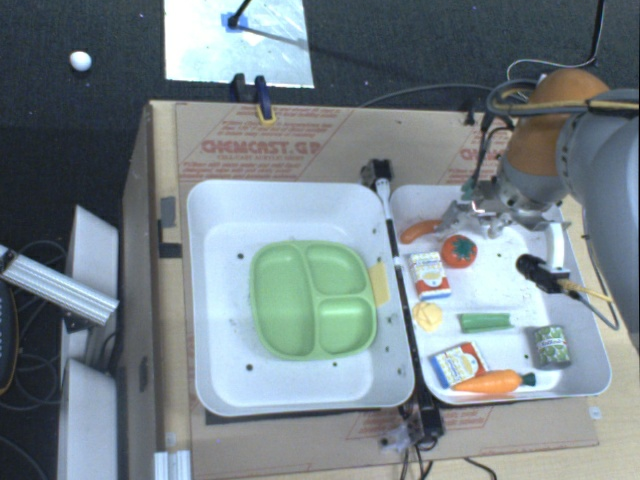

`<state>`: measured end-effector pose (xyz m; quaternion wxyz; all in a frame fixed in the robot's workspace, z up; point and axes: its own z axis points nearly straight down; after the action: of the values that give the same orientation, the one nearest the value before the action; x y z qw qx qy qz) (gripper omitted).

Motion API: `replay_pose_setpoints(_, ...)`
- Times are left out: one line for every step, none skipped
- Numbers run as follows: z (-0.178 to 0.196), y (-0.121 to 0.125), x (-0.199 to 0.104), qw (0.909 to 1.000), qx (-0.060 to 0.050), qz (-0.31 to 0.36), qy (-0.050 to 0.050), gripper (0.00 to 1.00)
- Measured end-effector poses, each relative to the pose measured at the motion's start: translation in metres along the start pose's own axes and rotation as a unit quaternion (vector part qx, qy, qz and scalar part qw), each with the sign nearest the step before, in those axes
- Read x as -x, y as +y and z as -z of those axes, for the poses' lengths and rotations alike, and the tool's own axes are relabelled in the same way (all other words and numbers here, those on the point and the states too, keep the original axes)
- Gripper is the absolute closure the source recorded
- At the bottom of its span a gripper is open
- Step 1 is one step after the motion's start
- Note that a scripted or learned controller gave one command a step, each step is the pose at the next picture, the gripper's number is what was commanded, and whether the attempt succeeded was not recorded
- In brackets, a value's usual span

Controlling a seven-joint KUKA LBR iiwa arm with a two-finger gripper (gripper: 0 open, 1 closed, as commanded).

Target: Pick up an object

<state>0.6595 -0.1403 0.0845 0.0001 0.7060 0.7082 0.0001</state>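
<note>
The gripper (pixel 478 215) hangs over the far part of the right bin (pixel 585 363), just above a red tomato (pixel 459 251); I cannot tell its state; a small orange piece (pixel 418 231) lies beside the tomato; a carton (pixel 429 274), a green stick (pixel 485 320) and a carrot (pixel 488 382) lie nearer; the left bin (pixel 215 230) holds a green divided plate (pixel 310 299).

Tray (pixel 310 298) lies in left bin (pixel 215 228); right bin (pixel 590 353) holds tomato (pixel 459 251), cartons (pixel 430 275), carrot (pixel 490 381) at front, gripper (pixel 478 211) over back.
</note>
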Motion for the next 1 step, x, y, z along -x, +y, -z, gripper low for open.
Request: replay_pose_setpoints(0.0112, 0.0008, -0.0001, 1.0000, 0.001, 0.001, 0.000, 1.00)
